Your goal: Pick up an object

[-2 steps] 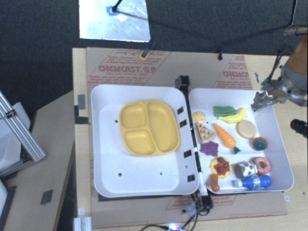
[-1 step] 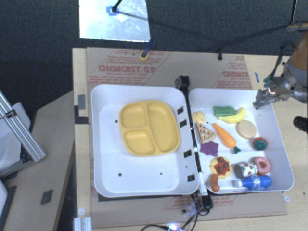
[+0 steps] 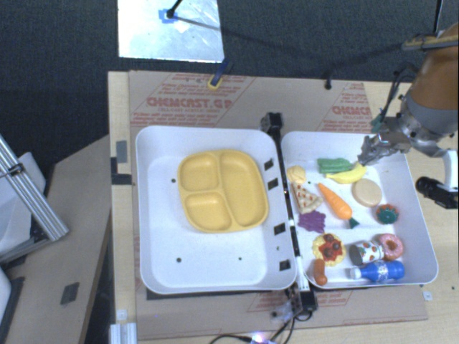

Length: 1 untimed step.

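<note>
Gripper [image 3: 370, 153] hovers at the right bin's [image 3: 423, 224] 1 o'clock corner, over a toy banana [image 3: 347, 174]; grip state: cannot tell. Banana looks light, stiff, slick plastic; grab across its curved middle.

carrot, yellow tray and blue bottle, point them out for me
carrot [image 3: 335, 201], camera view, middle of its orange body
yellow tray [image 3: 221, 190], camera view, ridge where its three compartments meet
blue bottle [image 3: 381, 271], camera view, middle of its blue body
</note>
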Tool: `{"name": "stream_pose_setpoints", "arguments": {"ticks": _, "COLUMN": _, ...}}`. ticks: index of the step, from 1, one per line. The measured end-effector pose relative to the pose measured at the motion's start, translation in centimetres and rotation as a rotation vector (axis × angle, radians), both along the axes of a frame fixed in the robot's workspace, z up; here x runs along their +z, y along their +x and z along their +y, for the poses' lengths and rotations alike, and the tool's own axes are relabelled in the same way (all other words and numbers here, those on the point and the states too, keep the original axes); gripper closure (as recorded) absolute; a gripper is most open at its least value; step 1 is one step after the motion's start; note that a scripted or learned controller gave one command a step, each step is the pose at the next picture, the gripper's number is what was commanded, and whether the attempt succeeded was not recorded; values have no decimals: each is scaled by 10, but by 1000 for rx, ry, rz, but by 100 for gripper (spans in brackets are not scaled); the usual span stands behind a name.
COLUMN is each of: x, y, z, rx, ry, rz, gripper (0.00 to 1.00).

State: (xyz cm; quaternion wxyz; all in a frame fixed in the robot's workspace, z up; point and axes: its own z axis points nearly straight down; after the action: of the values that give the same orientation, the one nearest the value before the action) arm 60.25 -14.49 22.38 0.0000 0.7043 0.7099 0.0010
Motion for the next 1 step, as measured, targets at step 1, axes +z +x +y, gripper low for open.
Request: {"name": "stream_pose_setpoints", "arguments": {"ticks": 1, "x": 2, "y": -4, "z": 64, "rx": 3, "ry": 1, "rz": -1, "gripper": 100}}
